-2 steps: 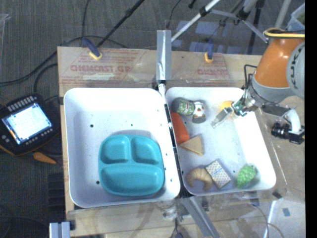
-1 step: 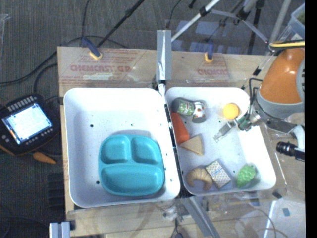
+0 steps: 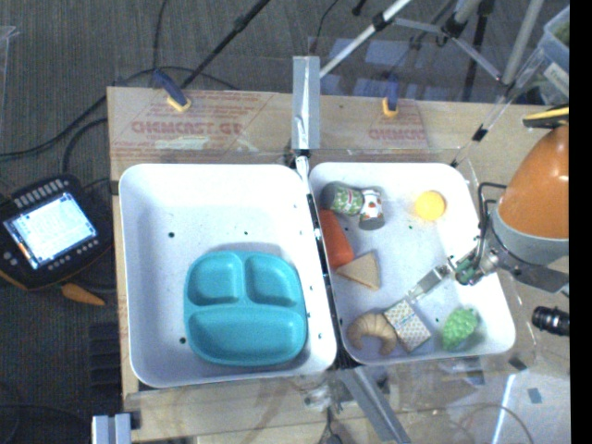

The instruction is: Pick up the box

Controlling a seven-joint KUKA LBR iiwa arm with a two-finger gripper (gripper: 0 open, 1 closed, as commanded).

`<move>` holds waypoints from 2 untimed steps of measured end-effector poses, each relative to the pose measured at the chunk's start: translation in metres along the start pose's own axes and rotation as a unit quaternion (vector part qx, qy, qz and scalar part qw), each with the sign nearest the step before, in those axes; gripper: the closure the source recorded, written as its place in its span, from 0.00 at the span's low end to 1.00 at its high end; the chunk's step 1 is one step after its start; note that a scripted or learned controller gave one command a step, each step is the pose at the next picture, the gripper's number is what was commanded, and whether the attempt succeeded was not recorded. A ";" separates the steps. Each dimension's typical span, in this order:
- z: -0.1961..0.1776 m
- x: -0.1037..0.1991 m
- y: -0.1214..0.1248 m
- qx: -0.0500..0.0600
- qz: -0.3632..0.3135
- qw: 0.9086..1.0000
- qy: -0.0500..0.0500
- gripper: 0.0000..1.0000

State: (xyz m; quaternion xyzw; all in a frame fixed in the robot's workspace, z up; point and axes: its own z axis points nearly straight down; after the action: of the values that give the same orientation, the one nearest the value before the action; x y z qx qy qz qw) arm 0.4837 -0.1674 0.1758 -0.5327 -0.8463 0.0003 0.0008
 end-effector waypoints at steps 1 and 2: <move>0.085 0.021 0.014 -0.005 -0.004 1.000 -0.005 0.00; 0.076 0.021 0.017 -0.008 -0.004 1.000 -0.005 1.00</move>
State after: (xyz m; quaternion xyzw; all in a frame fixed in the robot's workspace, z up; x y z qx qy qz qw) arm 0.4893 -0.1411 0.1002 -0.5291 -0.8485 -0.0032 -0.0079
